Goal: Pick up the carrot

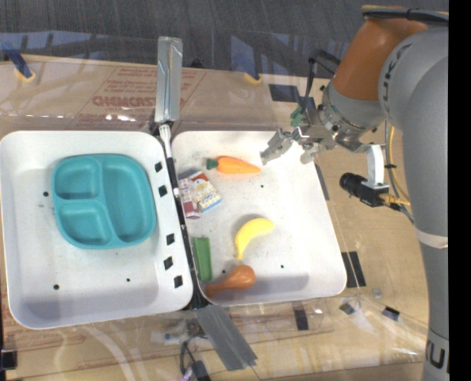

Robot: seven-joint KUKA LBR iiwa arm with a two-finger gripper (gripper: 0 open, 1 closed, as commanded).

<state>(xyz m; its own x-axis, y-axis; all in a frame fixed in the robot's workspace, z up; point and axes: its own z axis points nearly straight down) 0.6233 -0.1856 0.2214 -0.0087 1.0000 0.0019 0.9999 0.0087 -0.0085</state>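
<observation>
- Grey KUKA arm with an orange band above the wrist (394, 54): enters from the right, its bulk cut off by the right and top edges. Only the lower links and wrist are readable.
- Left shallow white plastic bin (21, 236): rounded corners, a few small dark dots on the floor. Near-left corner runs close to the frame edge.
- Right shallow white plastic bin (307, 244): sits just beside the left one, the two rims meeting along a dark centre seam with black clips.
- Teal three-compartment plastic plate (105, 199): lies flat in the left bin, left of centre, fully in view.
- Two-finger metal gripper (292, 148): over the far-right part of the right bin, pointing left. Fingers look spread, one pale finger (273, 147) toward the carrot, the other (308, 152) to its right; nothing between them. Exact gap hard to judge against the white floor.
- Orange carrot with a green top (234, 165): on the floor of the right bin, far side, lying left to right, green end to the left. Just left of the gripper's nearer finger, apart from it.
- Yellow banana (251, 233): curved, mid-bin, near side of the carrot.
- Small red-and-white printed packet (198, 196): against the left wall of the right bin; print too small to read.
- Orange-brown pear-shaped item (234, 278): near edge of the right bin, partly in rim shadow; identity unclear.
- Green oblong piece (202, 258): along the left wall, touching the orange-brown item.
</observation>
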